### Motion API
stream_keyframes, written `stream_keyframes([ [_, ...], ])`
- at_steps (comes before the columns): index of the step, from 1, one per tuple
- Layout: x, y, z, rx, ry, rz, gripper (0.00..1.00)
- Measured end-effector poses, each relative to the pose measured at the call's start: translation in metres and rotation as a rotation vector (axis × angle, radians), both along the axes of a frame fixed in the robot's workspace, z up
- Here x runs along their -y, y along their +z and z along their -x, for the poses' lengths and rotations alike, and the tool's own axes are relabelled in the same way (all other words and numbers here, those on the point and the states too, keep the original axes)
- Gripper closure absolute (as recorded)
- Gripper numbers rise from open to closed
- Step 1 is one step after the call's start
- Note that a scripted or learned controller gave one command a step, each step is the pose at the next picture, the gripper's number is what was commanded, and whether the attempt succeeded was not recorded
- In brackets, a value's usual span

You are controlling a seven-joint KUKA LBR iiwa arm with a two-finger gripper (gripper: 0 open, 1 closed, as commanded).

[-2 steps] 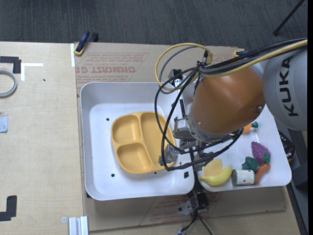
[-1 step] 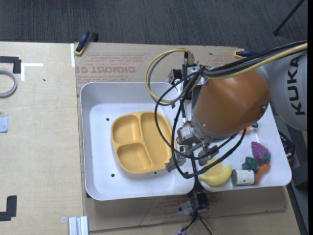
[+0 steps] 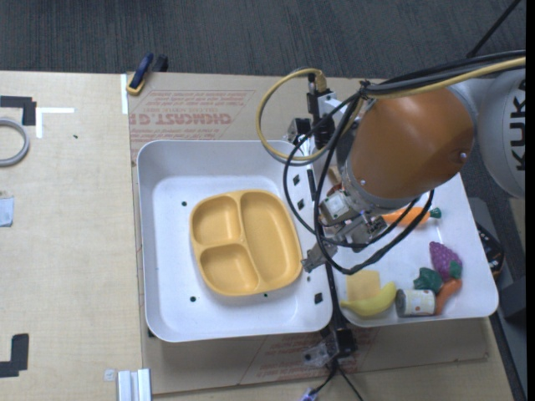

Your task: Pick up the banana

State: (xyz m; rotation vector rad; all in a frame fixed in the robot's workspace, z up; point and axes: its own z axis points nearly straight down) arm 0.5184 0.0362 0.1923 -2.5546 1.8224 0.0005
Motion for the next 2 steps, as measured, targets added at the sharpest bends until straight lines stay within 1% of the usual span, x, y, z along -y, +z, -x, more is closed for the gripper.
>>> stream_keyframes([
  [1, 0.0217, -0.0001, 0.0404, -0.002, -0.189, 0.001, 0.00],
  [2, 0.0269, 0.0000, 0.0402, 0.000, 0.008, 0.001, 0.00],
])
